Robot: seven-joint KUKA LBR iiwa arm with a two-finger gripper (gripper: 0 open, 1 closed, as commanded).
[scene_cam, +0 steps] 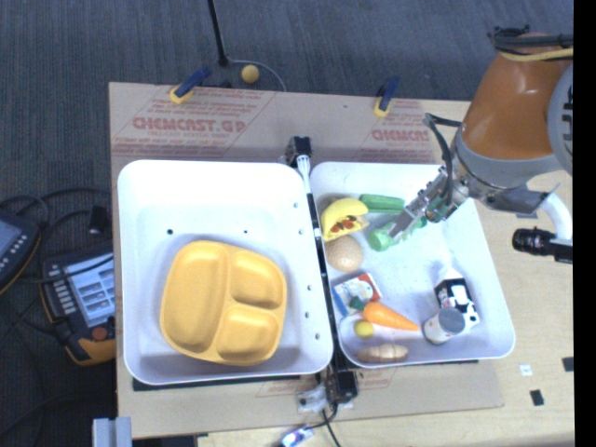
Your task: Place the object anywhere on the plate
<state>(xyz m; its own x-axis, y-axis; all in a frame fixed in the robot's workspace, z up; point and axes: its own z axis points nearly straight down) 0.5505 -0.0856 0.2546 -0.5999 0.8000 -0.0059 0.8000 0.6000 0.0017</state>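
Lying slantwise, green vegetable (389, 233) points toward yellow plate (223, 301).

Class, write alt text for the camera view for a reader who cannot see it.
A grey and orange robot arm reaches from the right, its end effector low over a green toy in the right bin, among other toy foods including a carrot. The left bin holds a yellow divided plate.
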